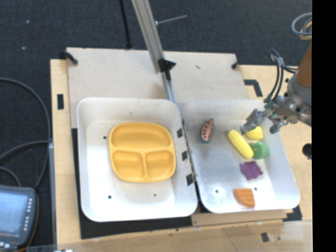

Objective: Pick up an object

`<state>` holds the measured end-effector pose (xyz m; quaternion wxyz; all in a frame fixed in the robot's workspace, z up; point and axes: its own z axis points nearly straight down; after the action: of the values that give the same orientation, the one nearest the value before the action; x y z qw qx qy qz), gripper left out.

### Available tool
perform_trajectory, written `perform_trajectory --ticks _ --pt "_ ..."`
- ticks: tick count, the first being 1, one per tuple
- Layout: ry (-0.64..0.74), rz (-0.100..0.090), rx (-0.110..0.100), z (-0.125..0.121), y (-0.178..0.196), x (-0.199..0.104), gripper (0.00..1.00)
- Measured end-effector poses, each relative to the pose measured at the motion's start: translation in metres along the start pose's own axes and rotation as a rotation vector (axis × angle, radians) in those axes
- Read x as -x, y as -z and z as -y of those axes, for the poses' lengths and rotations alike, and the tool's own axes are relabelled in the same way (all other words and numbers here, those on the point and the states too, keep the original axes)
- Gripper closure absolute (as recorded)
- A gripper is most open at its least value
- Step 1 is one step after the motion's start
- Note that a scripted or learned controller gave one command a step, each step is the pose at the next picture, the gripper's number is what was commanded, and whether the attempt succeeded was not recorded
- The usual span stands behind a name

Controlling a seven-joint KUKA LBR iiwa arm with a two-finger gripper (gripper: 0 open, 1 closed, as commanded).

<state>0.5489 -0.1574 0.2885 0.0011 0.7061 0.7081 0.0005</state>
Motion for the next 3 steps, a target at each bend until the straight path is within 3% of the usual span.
perform_trajectory --ticks 1,3 --pt "-0.001 0.000 0.000 0.000 0.000 0.000 0.00" --pt "-0.005 0.000 -0.006 0.000 -0.107 -0.008 0.00"
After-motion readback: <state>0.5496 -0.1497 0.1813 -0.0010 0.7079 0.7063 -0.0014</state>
